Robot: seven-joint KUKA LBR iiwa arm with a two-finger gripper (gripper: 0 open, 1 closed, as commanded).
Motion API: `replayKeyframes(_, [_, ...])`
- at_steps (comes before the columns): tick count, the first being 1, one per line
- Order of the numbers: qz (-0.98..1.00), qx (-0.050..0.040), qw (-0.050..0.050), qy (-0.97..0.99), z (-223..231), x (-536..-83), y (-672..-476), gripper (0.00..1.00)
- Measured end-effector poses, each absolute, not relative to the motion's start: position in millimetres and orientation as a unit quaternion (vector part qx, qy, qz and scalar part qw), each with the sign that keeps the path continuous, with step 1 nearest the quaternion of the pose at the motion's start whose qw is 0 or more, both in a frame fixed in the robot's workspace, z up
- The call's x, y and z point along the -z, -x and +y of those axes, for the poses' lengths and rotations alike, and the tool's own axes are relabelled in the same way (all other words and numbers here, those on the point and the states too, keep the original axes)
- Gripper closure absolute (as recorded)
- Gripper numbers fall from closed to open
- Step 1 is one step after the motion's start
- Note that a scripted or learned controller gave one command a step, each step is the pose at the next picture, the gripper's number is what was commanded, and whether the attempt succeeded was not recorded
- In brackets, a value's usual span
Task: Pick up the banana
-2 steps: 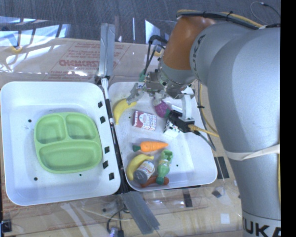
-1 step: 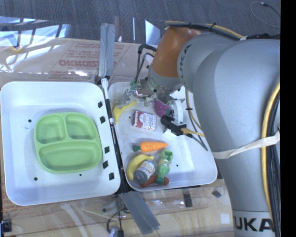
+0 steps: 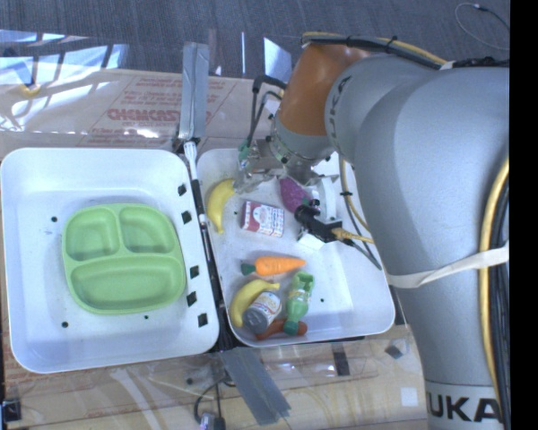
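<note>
Filling the right of the view and standing closest to the lens, the grey arm [image 3: 430,177] is bending down over the right bin [image 3: 363,289], its orange band [image 3: 309,83] sitting just above the wrist; the claw [image 3: 253,167] is hanging over the far left corner of that bin, and whether it is apart or together cannot be told from this angle, nor is anything showing in its grasp.

Two bananas are lying in the right bin; the upper banana [image 3: 219,202] is resting against the bin's left wall, just beside the claw and slightly nearer the camera and leftward from it; its long axis is running along that wall, away from the camera, with a gentle curve; it is lying apart from the red and white packet [image 3: 263,219] to its right. The lower banana [image 3: 244,298] is sitting well apart from the claw, near the front of the bin, crowded by a jar [image 3: 265,311] that is touching or overlapping it, a green bottle [image 3: 299,296] and a carrot [image 3: 279,264].

The upper banana is looking like the likelier target, being nearer and freer; the coming move is probably calling for a short shift leftward and toward the camera, then a descent with the claw closing across the fruit's width; the wall close beside it could be getting in the way.

The green plate [image 3: 121,258] is lying in the left bin [image 3: 27,267], playing no part.
</note>
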State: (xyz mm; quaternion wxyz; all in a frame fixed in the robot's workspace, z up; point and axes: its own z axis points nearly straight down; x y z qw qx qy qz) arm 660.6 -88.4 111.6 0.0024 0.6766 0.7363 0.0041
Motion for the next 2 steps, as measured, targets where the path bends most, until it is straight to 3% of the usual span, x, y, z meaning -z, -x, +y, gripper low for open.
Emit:
replayKeyframes(1, [0.736,-0.0041,0.002,-0.677,-88,-112,-660.6,0.00])
replayKeyframes(2, [0.738,-0.0053,0.003,-0.675,-89,-101,-661.8,0.00])
